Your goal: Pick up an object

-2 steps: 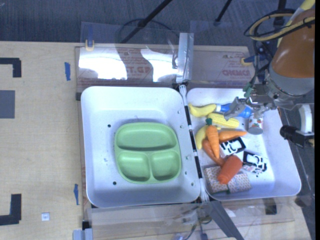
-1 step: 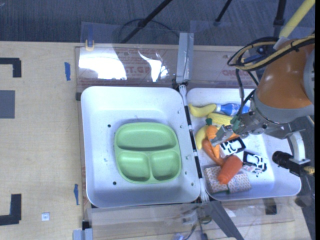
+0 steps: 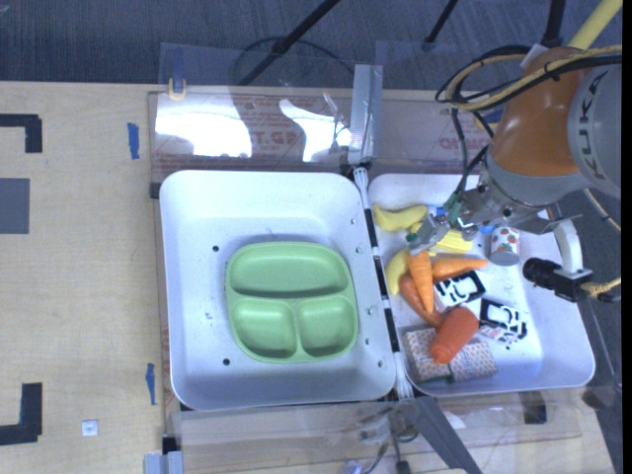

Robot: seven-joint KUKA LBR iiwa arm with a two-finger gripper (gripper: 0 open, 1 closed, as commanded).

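The arm [image 3: 548,117] comes in from the right side and hangs over the back part of the right bin [image 3: 563,358]. Its gripper [image 3: 446,223] is low, down by the toys, and I cannot tell how the jaws stand or if they have hold of anything, because the small parts there are a blur. The right bin is where all the toys are. A yellow banana [image 3: 400,217] lies at the back of this bin, just beside the gripper, on the side toward the left bin [image 3: 197,205]. Its long way runs across the bin, side to side. Two carrots [image 3: 425,282] lie just in front of the gripper, and an orange-red pepper [image 3: 454,332] lies a bit more to the front, on top of a speckled mat [image 3: 476,363]. Two black and white cards [image 3: 462,288] sit next to the carrots. The left bin has a green tray [image 3: 291,299] with three parts in it. I think the banana or the top carrot is the nearest toy to grab. The toys are packed close, so the jaws could bump one while closing on another.
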